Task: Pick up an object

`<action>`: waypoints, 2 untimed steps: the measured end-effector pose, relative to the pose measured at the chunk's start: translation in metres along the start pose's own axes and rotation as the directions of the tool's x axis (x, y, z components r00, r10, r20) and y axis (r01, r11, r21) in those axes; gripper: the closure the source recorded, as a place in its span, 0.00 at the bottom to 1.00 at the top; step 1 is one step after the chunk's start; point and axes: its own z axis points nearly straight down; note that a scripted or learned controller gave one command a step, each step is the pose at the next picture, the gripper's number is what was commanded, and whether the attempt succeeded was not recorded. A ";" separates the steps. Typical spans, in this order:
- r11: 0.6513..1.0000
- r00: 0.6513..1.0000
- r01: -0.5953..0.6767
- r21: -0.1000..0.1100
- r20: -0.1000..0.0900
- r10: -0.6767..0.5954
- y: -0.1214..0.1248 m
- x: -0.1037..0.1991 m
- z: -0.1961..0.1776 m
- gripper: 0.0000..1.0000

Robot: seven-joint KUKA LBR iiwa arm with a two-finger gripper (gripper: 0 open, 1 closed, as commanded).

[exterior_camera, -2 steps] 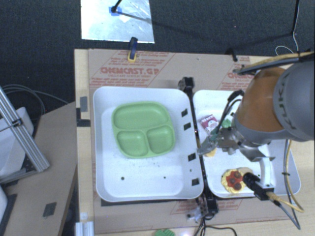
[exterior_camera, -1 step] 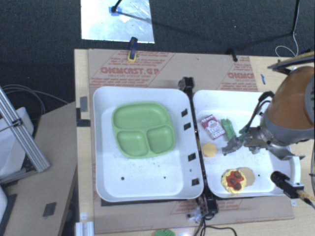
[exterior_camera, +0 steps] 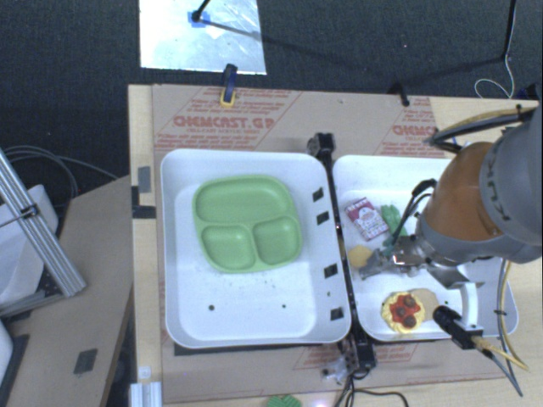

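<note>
the task named no particular object, so the candidates all lay in the right bin [exterior_camera: 356,172]: a small red-and-white packet [exterior_camera: 363,217] near its upper left, a green item [exterior_camera: 391,218] just beside the packet, a pale yellow piece [exterior_camera: 361,254] close to the divider [exterior_camera: 333,227] between the bins, and a toy pizza [exterior_camera: 404,309] toward the near edge. the yellow piece looked like the likeliest target, since the gripper [exterior_camera: 373,264] sat just beside it, reaching leftward from the arm [exterior_camera: 475,202]. whether its metal tips were spread wide or drawn narrow could not be told from this slant, and nothing could be seen held between them.

to do the grasp well, the tips would want to straddle one object alone. the yellow piece lay near the bin wall, so coming down squarely over it, rather than from the divider side, would leave room for both sides of the tool. the packet and the green item touched or nearly touched, which made either a poorer choice; closing on one might only nudge the other. a slow lift afterward would show whether the object truly came up.

the left bin [exterior_camera: 182,244] held a green divided tray [exterior_camera: 248,222], well apart from the action. both bins sat on a cardboard sheet [exterior_camera: 280,117].
</note>
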 end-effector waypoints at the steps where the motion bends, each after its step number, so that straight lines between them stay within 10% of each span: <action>1: 1.000 1.000 0.007 -0.008 0.000 -0.007 -0.018 0.060 -0.090 0.00; 2: 1.000 1.000 -0.006 0.002 0.002 0.006 -0.020 -0.005 0.002 0.00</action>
